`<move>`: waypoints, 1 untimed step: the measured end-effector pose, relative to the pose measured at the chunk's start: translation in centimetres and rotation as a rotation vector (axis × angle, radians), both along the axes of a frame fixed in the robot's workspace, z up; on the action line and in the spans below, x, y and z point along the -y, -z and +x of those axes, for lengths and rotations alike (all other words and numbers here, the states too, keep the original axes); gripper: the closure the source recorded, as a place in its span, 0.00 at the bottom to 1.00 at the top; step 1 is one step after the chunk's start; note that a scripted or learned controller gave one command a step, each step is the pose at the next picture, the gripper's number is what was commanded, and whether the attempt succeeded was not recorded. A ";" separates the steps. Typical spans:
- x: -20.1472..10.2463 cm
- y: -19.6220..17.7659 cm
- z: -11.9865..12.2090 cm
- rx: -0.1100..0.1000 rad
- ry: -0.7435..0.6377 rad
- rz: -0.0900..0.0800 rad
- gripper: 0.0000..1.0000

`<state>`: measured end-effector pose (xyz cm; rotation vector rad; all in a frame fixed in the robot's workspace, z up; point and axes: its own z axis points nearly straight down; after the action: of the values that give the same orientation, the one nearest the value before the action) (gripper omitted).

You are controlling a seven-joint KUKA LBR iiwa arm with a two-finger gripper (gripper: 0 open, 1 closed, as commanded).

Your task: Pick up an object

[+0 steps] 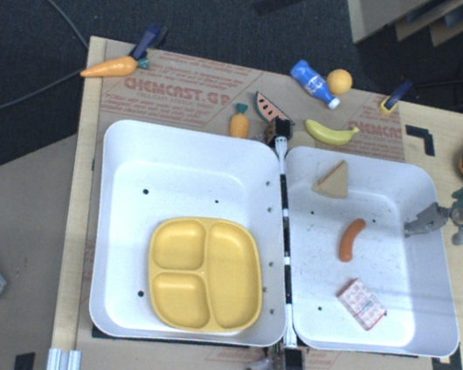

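So the grey metal claw [427,220] hangs at the right white bin's [438,282] far rim, can't tell how it's set. Orange-red sausage [349,238] lies mid-bin, well apart. It's round, so a slightly off grab probably rolls it away.

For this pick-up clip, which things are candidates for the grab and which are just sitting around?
In play, in the right bin near the gripper:
sausage
wedge of bread
pink packet

Lying about:
yellow divided plate in the left bin
on the bench behind the bins: banana, blue bottle, orange ball, watermelon slice, carrot
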<state>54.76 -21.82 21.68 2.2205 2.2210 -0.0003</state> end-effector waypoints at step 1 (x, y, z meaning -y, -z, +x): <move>-9.4 13.3 1.8 0.000 -0.002 0.002 0.00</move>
<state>56.60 -12.46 8.42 2.2195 2.2240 0.0023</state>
